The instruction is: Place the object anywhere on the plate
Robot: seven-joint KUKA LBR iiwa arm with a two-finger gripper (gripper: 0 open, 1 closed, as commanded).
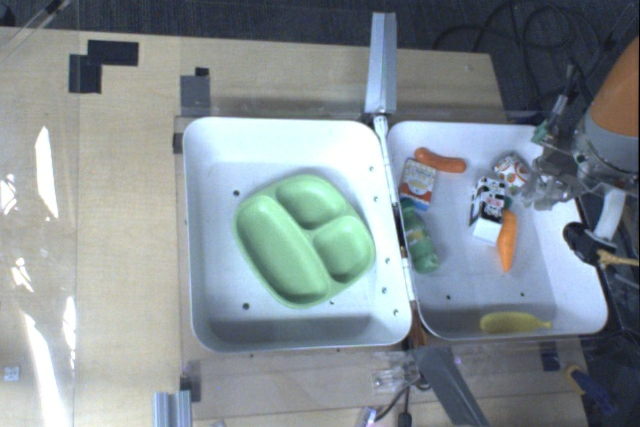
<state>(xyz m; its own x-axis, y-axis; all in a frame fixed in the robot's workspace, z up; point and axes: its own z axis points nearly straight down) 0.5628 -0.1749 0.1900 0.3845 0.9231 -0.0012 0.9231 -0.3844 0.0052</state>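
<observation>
**benchwatcher:** which object are you going for, and where's it sitting?

**iiwa_arm:** Probably the carrot (507,241), though the task doesn't name one. It lies in the right bin (560,310), around 3 o'clock from that bin's centre, pointing roughly 12 to 6. My guess: a light, stiff plastic toy, smooth and tapered, so it could squirt out of a pinch. I'd take it across the thick upper half, not the tip.

**benchwatcher:** gripper (556,183) doing anything yet?

**iiwa_arm:** It hangs over the bin's 2 o'clock corner, just up and right of the carrot. Can't tell from this angle if it's released or clenched, and I see nothing in it.

**benchwatcher:** what's in the way?

**iiwa_arm:** A small black-and-white carton (489,205) touches the carrot at its 10 o'clock, so that's the tight side. A sausage (441,160) sits at the bin's 11, a red-white pouch (418,183) and green bottle (422,248) along 9, a banana (514,322) at 6. The green plate (303,237) sits in the left bin (210,315), over the divider wall.
</observation>
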